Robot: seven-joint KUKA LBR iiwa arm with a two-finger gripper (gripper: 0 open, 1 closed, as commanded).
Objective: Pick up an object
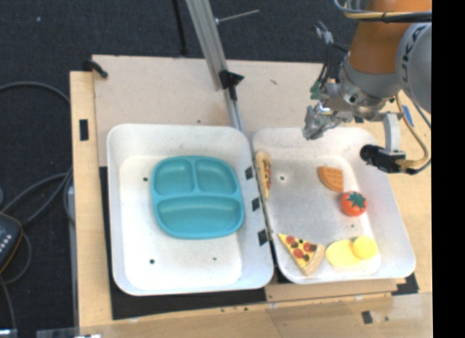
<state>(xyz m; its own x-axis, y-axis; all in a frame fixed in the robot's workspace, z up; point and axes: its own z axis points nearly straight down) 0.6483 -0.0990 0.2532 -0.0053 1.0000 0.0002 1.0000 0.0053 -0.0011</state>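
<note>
Hovering at the right bin's (378, 253) upper rim, the end effector (314, 127) has an indeterminate grip state; nearest object, the orange piece (331, 177), lies just below it

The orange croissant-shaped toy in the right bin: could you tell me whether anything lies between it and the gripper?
Nothing visible does. The gripper is above the right bin's far edge, and the orange toy lies on bare bin floor nearer the camera. The tomato sits beyond it, the pizza slice and yellow toy nearer still.
</note>
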